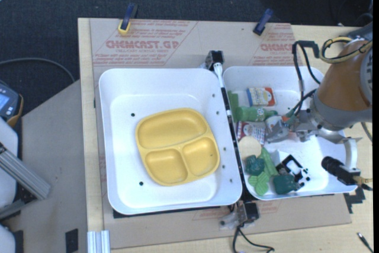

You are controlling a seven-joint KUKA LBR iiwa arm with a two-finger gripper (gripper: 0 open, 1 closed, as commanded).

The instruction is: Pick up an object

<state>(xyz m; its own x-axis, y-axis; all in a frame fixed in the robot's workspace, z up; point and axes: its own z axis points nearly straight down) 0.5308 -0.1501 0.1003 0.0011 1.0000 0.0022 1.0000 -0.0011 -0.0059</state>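
The right bin holds a heap of small objects. A white packet with orange print lies at its back, with a green item in front of it. A teal toy, a dark green toy and a black-and-white piece lie near the front. My gripper hangs low over the middle of this bin, just above the pile, beside a red-and-white wrapper. Nothing can be seen held in it.
The left bin carries a yellow divided plate. The arm's orange band and grey wrist cover the right bin's right side. A black divider rail runs between the bins. Two clamps sit on the bench's back edge.
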